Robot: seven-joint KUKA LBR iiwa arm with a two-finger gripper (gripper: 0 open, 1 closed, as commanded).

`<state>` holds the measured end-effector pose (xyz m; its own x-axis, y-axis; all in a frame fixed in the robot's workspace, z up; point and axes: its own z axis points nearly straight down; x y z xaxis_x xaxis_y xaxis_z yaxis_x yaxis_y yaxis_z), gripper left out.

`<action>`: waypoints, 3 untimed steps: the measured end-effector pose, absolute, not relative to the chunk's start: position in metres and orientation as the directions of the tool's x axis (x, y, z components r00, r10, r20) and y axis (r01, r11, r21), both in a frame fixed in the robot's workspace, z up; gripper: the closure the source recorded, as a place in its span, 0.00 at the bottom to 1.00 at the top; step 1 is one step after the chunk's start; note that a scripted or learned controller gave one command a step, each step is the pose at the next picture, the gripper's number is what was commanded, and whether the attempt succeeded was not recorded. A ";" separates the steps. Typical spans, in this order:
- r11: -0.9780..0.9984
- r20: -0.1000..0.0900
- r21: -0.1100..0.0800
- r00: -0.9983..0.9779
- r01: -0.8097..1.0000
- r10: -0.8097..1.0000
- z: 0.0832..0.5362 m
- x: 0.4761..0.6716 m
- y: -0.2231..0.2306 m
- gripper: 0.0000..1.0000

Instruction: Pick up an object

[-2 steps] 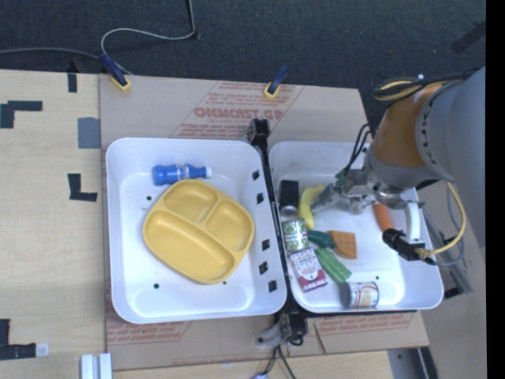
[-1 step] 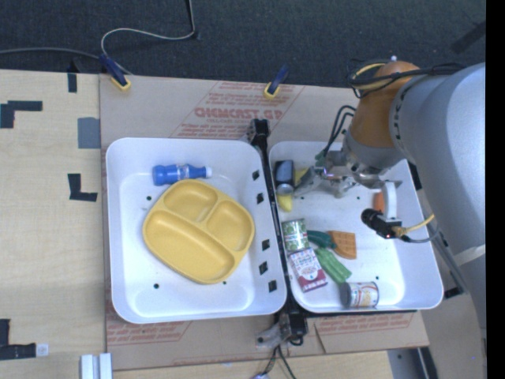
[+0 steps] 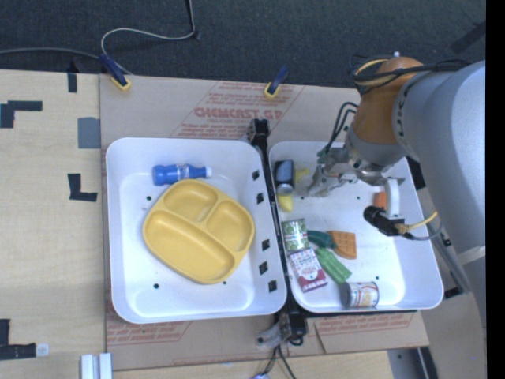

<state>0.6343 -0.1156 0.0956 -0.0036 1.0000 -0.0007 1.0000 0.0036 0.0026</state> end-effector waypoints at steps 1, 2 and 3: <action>0.005 0.001 0.001 -0.005 1.000 1.000 0.105 0.634 -0.115 1.00; 0.004 0.000 0.001 -0.004 1.000 1.000 0.105 0.634 -0.115 0.00; 0.006 0.002 0.001 -0.006 1.000 1.000 0.114 0.634 -0.114 1.00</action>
